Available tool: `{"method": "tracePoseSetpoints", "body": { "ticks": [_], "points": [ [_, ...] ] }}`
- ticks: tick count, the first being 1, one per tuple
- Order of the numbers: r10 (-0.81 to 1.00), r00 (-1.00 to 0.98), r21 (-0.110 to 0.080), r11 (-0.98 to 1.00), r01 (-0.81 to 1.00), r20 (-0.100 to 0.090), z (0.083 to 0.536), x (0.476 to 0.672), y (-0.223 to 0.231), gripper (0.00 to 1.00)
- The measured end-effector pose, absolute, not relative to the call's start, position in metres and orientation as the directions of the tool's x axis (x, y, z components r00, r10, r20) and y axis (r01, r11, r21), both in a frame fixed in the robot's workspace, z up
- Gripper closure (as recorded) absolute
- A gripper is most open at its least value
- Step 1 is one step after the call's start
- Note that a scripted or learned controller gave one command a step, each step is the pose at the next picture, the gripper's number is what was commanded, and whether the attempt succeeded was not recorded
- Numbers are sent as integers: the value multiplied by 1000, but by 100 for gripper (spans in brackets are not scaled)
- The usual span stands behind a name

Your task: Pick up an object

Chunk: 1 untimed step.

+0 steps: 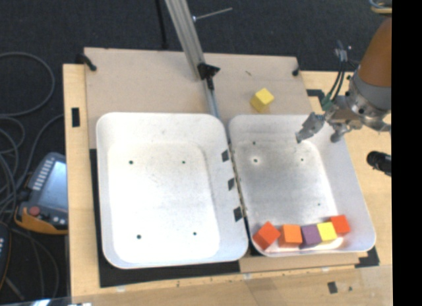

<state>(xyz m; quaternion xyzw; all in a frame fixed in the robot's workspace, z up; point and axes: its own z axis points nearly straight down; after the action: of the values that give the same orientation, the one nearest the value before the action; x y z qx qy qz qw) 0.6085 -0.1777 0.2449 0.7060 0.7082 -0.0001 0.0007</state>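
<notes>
The gripper (321, 128) is hovering spread open and holding nothing over the right bin's (283, 179) far corner, while the blocks (302, 233) are sitting lined along its near wall, awaiting picking.

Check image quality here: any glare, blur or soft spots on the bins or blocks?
Camera view: lighting even, shadows faint; the left bin is bright with mild washout; the right bin looks greyer and speckled; the row of blocks is soft-edged; the gripper is slightly blurred.
</notes>
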Motion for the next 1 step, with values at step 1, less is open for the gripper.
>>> {"method": "tracePoseSetpoints", "body": {
  "ticks": [1],
  "points": [
    [1000,-6,-3,6,1000,2,236,525,-115,0]
  ]
}}
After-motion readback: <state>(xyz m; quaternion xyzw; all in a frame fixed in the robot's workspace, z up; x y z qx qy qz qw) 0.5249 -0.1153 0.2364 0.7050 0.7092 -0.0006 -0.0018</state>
